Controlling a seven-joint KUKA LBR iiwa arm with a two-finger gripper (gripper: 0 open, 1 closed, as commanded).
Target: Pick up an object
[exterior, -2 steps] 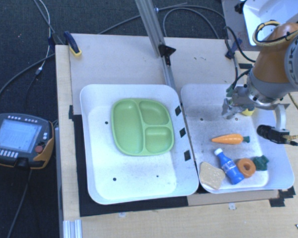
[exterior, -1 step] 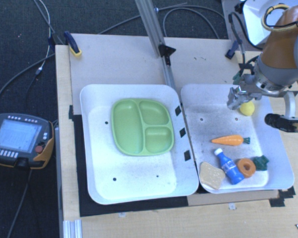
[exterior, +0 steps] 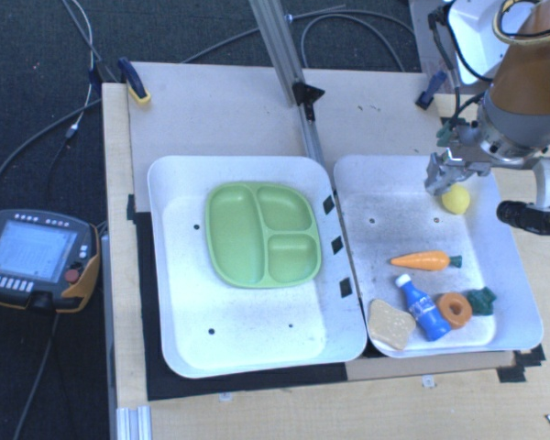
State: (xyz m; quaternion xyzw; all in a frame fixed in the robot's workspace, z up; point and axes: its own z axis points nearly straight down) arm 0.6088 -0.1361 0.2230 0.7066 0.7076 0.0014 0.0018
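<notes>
dark carpet surrounds a pale counter (exterior: pixel 211 108) that carries two shallow white bins side by side. over the far part of the right bin (exterior: pixel 385 191) hangs the end effector (exterior: pixel 445 174), its grey fingers pointing down at the bin floor; whether they are open or closed cannot be told from this angle. just beside it, toward the near right, a small yellow ball (exterior: pixel 456 200) lies on the bin floor, close to the fingers, with nothing seen between them. nearer the camera in the same bin lies an orange carrot (exterior: pixel 424 261) with a green top, then a blue bottle (exterior: pixel 422 308) with a white cap, an orange ring (exterior: pixel 456 309) touching it, a dark green piece (exterior: pixel 482 300) beside the ring, and a tan bread slice (exterior: pixel 390 324) at the near edge. the left bin (exterior: pixel 183 337) holds a green divided plate (exterior: pixel 262 234). a pendant (exterior: pixel 38 259) with a screen rests on the carpet at left.
</notes>
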